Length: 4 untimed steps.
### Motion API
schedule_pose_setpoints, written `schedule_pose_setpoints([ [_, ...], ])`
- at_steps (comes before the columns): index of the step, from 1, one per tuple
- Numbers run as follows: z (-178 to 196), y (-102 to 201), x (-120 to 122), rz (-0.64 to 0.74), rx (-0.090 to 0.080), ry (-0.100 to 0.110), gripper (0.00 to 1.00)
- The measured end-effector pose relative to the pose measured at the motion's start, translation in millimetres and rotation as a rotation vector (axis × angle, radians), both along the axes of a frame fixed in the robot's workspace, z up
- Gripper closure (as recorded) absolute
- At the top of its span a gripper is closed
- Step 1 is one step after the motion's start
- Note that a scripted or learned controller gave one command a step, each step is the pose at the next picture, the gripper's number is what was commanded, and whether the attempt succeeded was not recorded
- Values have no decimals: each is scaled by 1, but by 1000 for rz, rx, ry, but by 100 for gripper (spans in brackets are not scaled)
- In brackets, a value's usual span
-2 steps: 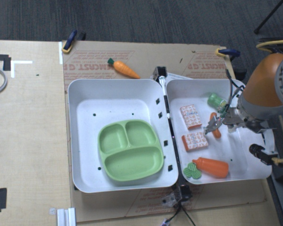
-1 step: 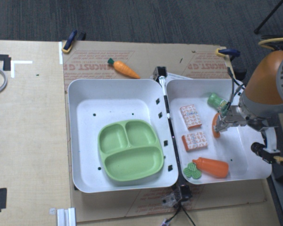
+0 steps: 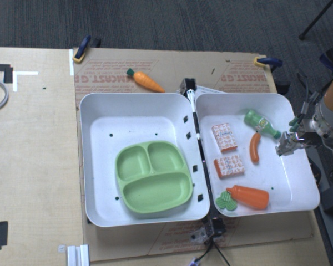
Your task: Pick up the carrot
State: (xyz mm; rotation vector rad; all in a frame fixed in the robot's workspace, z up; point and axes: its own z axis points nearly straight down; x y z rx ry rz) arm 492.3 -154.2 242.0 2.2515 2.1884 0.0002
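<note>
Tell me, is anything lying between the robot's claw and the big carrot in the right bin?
Nothing visible does. The gripper hovers at the right bin's right edge; the carrot lies lower left, across bare bin floor. The sausage and green bottle lie off that path.

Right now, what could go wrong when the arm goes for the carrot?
Two carrots are in view: one in the right bin at, another on the cardboard at, so it may target the wrong one. The gripper hovers at the bin's right rim beside the green bottle and could knock it.
</note>
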Motion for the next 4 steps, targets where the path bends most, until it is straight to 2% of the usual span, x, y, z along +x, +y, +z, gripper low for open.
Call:
schedule_pose_setpoints([
  [1, 28, -56, -14, -102, -1, 0, 100],
  [2, -110, 4, -15, -36, 2, 2, 100],
  [3, 14, -38, 7, -28, -1, 0, 100],
  [4, 1, -56, -14, -239, 1, 1, 100],
])
